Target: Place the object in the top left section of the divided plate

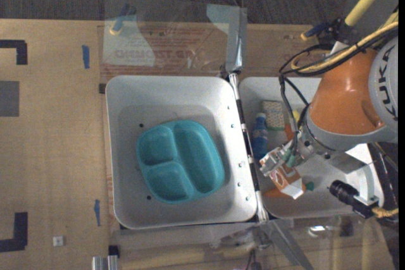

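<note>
A teal divided plate (pixel 180 161) with three sections lies in the left bin (pixel 126 104). My gripper (pixel 274 162) hangs low over the left part of the right bin (pixel 329 205), beside the wall between the bins. Just below it lies an orange and white object (pixel 288 186). A blue object (pixel 259 133) sits right behind the gripper along the bin's left wall. A beige speckled block (pixel 273 114) rests farther back. The arm's orange band (pixel 345 104) hides the middle of the right bin.
A small green piece (pixel 309 186) lies next to the orange object. A black cylindrical part (pixel 347 193) sticks out over the right bin's front. Cables (pixel 304 60) loop above the right bin. A clear plastic sheet (pixel 171 41) is taped behind the left bin.
</note>
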You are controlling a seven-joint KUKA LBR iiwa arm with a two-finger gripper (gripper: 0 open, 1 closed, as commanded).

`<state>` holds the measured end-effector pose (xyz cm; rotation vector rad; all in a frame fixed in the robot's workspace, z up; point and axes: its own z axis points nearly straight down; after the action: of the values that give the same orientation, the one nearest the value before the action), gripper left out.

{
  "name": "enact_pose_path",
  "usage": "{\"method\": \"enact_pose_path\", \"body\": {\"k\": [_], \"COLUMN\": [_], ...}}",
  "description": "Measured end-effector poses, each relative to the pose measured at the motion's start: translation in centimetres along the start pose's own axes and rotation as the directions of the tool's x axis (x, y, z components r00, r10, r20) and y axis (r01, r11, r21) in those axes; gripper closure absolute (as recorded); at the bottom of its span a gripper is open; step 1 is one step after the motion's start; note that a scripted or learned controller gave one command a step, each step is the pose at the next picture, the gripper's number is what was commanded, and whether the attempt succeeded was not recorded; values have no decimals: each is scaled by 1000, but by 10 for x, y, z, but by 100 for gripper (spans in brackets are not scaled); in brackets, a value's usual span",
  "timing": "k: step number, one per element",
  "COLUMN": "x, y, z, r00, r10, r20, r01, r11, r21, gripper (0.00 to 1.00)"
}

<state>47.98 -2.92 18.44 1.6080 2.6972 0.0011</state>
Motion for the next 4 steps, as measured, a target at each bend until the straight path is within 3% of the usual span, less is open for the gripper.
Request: {"method": "enact_pose_path", "body": {"k": [1,2,3,4], "x": [33,83,89,173], "y": [70,46,49,93], "z": [0,0,-95,-63], "r00": [961,939,933,765], "r10": [-276,-345,-359,-644], "r20": [2,-2,2,-1], "r01": [276,345,359,644], "r11": [961,939,933,765], "r21": [-2,1,-2,0], "gripper": [100,100,100,100]}}
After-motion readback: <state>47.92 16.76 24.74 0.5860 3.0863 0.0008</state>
